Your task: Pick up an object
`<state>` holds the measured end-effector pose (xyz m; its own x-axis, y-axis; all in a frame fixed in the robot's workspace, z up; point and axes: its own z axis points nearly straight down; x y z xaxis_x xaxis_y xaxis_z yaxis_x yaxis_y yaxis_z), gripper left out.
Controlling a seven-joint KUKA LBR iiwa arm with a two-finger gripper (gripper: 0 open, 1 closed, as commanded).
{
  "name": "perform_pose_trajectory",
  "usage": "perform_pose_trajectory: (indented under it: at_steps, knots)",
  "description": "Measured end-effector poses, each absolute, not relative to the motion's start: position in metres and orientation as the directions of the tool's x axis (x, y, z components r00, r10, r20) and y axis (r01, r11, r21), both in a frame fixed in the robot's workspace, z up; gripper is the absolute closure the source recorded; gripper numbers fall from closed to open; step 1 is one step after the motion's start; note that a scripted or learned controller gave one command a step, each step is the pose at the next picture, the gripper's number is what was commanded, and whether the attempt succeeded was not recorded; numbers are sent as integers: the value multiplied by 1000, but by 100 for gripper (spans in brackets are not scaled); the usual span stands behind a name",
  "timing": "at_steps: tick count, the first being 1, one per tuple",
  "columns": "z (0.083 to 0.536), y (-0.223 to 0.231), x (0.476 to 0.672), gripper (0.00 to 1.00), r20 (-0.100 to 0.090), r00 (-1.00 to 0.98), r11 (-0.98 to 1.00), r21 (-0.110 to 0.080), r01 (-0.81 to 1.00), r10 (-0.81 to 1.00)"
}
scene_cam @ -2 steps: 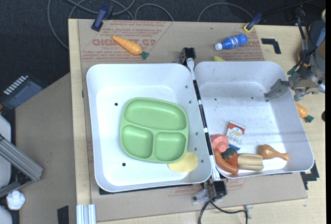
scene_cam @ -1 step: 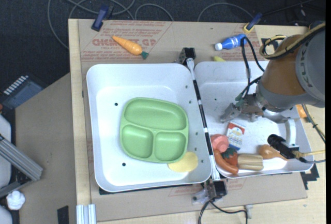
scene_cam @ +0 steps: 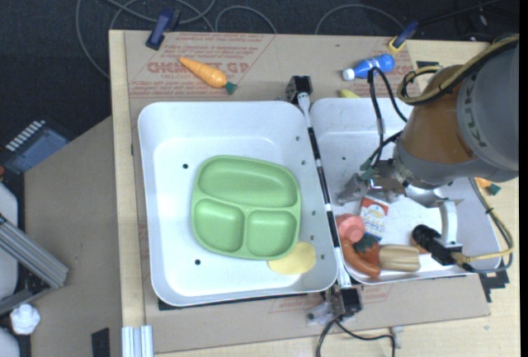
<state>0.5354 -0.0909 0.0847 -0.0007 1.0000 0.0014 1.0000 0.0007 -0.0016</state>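
Note:
My gripper [scene_cam: 360, 187] hangs low over the left part of the right bin [scene_cam: 346, 120], under the grey and orange wrist. Just below it lies a small white and red carton [scene_cam: 375, 216]. Beside the carton is a pink toy [scene_cam: 350, 227], and at the bin's front edge a tan bread roll [scene_cam: 399, 258] lies against an orange-brown piece [scene_cam: 361, 259]. In the left bin [scene_cam: 165, 141] rests a green divided plate [scene_cam: 245, 207] with a pale yellow piece [scene_cam: 293, 260] at its front right corner. Nothing shows held in the gripper.
On the bench behind the bins lie an orange toy carrot [scene_cam: 206, 72], a blue and white bottle-like toy [scene_cam: 369, 67] and a blue clip [scene_cam: 161, 29]. A black clamp [scene_cam: 299, 87] sits on the divider between the bins. Cables hang around the wrist.

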Motion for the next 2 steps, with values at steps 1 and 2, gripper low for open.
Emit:
perform_pose_trajectory:
  at_steps: [1, 2]
  knots:
    - [95, -92, 536, 100, 0, 1, -1, 0, 1000, 1000]
    - [169, -128, 602, 100, -2, -1, 1, 4, 1000, 1000]
